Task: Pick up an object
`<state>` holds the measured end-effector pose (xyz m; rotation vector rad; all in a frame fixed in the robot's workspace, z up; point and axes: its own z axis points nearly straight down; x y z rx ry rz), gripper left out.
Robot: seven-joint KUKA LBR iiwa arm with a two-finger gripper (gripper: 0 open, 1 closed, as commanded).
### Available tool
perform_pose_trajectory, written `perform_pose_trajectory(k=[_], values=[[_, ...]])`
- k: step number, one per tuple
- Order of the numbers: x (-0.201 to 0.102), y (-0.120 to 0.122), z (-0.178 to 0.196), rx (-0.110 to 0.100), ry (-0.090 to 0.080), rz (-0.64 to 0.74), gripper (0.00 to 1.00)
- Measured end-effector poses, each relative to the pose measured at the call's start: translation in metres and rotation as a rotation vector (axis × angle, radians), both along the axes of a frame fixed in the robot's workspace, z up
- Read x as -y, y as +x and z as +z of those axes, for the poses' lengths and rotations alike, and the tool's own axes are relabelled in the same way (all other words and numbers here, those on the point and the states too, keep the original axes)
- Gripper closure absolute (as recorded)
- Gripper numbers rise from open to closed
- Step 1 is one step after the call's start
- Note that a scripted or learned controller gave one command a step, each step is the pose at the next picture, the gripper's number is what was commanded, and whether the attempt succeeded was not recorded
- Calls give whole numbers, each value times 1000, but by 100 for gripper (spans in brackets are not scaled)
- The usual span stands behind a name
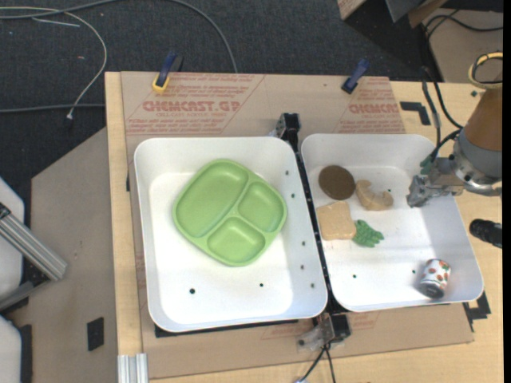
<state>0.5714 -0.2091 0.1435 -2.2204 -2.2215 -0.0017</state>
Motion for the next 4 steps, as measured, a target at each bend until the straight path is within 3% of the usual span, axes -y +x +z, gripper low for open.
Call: perform_pose_trajectory(k=[1, 3, 4], values=[[4, -8, 50, 4, -3, -1, 100], [5, 3, 161, 6, -4, 1, 100], [-37, -4, 154, -3, 1, 4, 100]])
